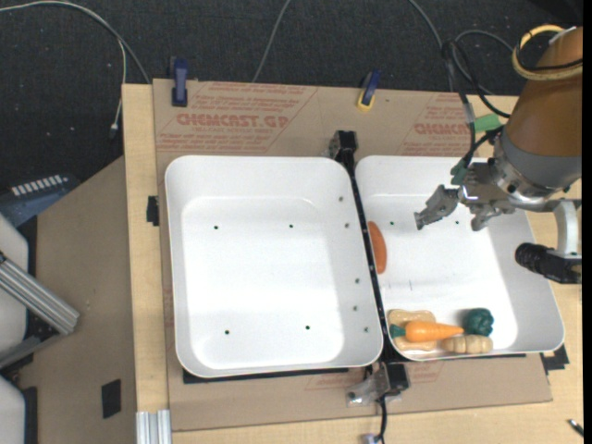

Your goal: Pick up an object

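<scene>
Hovering over the right bin, my gripper has its two fingers spread apart with nothing between them, so as I judge it the pick has not yet begun in earnest: no object is lifted, none is even touched. Everything is left to do, namely choosing a piece, coming down on it, closing, and raising it.

What I could take lies below me in this same bin. Against the left wall, beside the divider between the bins, is an orange elongated piece, smooth and narrow, lying lengthwise along the wall (its closeness to the wall may leave little room for a finger on that side). Along the near edge sits a small cluster: a toy carrot, orange and tapered, resting over a pale tan piece, with a dark green lump just beside them at the right. These touch one another, so singling one out looks harder. The left bin is not my concern now.
</scene>
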Controlling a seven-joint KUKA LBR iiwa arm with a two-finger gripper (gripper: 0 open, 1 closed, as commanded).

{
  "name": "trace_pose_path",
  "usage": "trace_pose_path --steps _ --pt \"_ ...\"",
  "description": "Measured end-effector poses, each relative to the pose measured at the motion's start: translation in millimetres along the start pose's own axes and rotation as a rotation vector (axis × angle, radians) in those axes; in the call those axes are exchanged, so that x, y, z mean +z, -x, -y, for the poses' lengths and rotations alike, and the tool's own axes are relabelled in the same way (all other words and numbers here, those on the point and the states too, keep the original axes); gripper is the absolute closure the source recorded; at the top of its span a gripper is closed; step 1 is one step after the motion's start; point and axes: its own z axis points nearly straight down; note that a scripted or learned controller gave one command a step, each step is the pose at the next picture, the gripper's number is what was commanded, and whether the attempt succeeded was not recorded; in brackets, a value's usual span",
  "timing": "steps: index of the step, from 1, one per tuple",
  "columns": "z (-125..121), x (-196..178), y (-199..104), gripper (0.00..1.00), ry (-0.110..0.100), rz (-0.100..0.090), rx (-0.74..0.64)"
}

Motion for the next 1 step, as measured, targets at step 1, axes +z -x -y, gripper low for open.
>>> trace_pose_path --steps 1 --pt "1.8 10.8 44.8 0.00 -0.001 0.001 0.004"
